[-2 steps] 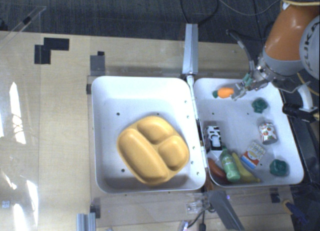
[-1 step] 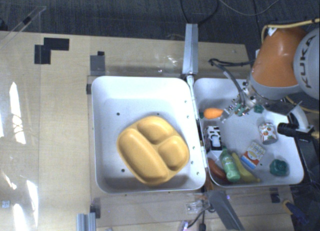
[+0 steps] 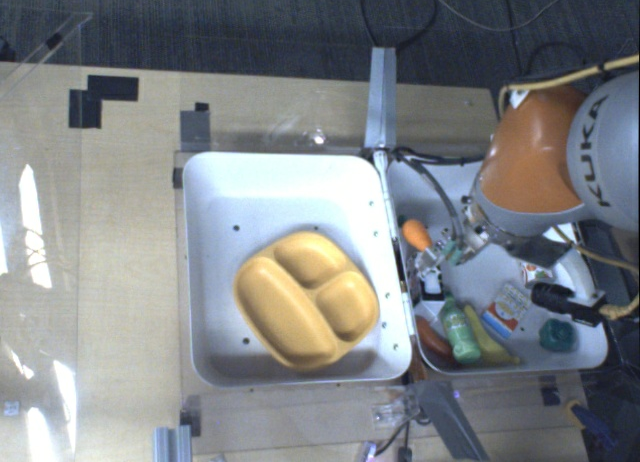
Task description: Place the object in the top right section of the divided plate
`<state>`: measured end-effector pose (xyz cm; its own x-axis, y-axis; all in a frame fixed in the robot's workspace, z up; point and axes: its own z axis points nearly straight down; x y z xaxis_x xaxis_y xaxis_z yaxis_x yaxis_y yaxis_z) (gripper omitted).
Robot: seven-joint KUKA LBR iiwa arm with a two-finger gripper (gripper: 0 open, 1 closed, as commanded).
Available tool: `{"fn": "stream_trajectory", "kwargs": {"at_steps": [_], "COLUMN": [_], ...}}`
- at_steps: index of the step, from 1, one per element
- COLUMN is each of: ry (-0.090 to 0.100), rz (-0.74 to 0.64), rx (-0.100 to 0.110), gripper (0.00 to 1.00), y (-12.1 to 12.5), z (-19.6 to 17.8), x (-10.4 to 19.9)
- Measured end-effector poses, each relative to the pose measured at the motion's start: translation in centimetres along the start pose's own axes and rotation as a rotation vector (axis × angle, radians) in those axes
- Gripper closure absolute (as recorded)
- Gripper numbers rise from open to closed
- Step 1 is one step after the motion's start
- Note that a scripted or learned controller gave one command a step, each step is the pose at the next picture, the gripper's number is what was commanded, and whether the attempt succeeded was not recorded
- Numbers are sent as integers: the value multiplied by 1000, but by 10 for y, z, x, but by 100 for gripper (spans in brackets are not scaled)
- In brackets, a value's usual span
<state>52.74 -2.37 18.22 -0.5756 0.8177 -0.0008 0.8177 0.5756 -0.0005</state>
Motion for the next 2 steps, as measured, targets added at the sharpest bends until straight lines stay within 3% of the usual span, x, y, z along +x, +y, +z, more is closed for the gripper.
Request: {"fn": "stream_trajectory", "kwargs": {"at_steps": [1,2], "ry": [1,1], "rz": [-11,26], "rx": [0,0], "gripper": [100,100], "y": [-12,34], "z": [1,-18], "x": [51,117]}}
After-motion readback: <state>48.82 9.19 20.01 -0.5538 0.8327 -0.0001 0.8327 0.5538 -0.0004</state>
